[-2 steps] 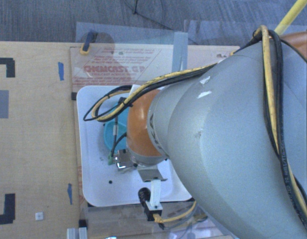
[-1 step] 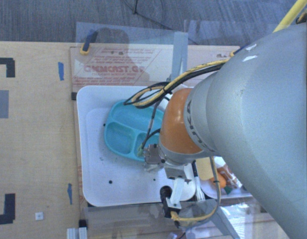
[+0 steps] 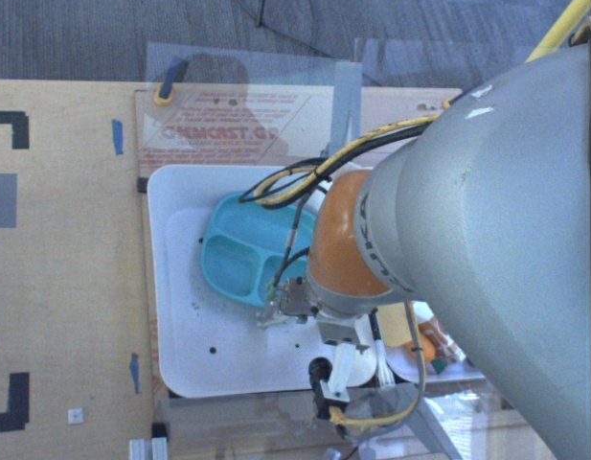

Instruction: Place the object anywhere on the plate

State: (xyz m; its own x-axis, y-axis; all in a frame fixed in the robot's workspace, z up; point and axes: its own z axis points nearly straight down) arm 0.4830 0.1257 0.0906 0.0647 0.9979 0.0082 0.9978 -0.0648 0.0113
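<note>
A teal divided plate (image 3: 239,257) lies in the left white bin (image 3: 185,357), toward its middle and back. The grey arm with its orange band (image 3: 338,247) fills the right side and reaches down over the plate's right part. The gripper (image 3: 279,307) sits low at the plate's front right edge, seen from above and mostly hidden by the wrist. I see nothing held in it. Small orange and yellow objects (image 3: 427,341) peek out from under the arm in the right bin.
A clear sheet with red print (image 3: 233,127) lies behind the bin. Yellow and black cables (image 3: 305,175) run along the arm above the plate. The bin floor left of and in front of the plate is bare white with a few dark specks.
</note>
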